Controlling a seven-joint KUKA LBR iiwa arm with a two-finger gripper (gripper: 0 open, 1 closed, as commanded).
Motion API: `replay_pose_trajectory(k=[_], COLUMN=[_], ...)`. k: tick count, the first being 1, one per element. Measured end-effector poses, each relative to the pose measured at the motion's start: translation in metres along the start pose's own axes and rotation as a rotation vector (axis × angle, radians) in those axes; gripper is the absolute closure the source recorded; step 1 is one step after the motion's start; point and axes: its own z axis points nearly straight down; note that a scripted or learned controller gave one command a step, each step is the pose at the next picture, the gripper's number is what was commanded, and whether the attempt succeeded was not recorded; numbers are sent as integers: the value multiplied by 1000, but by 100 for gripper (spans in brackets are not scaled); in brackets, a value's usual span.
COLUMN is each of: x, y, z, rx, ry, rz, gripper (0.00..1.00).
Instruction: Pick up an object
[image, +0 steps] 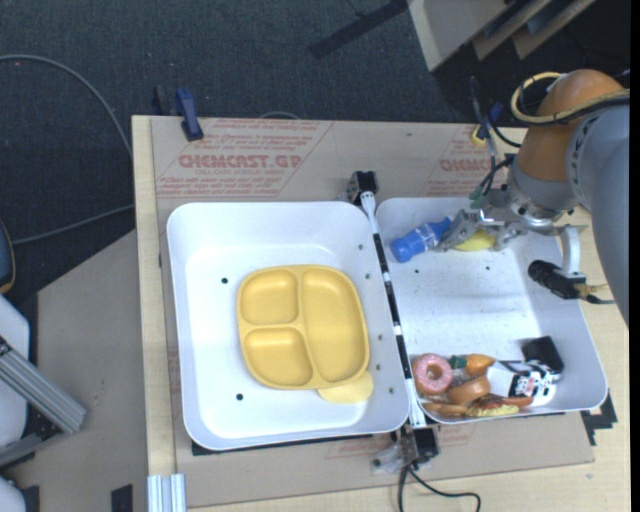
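A: Arm pose?

B: Arm (585, 130) comes in from the right, over the far-right corner of the right bin (480, 320). Orange band is up top, wrist angled down and to the left. Gripper (478, 228) sits low at the bin's far end.

A: Fingers?

B: Can't tell. Too small and cluttered there to read the gap. Something yellow (478, 240) shows right under the gripper, touching or just beneath it. Can't confirm it's held.

A: Nearest target?

B: Blue bottle (417, 241), lying on its side on the bin floor just left of the gripper. Long axis runs roughly left-right with a slight tilt, the right end a bit farther from camera. Left end is near the divider between the bins. Right end is close to the gripper; contact unclear.

A: Other stuff?

B: Pile along the near edge of the right bin: pink donut (433, 373), orange and brown food pieces beside it, and a black-and-white item (535, 380) at the near-right corner. Left bin (200, 300) holds a yellow divided plate (300, 325), three compartments, flat, roughly centred.
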Motion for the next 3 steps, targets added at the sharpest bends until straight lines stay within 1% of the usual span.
replay_pose_trajectory(k=[1,2,3], x=[0,-54,-31], y=[-2,-1,-59], z=[-6,-7,1], rx=[11,2,0], ry=[0,0,2], rz=[-1,1,1], gripper=[100,100,100])
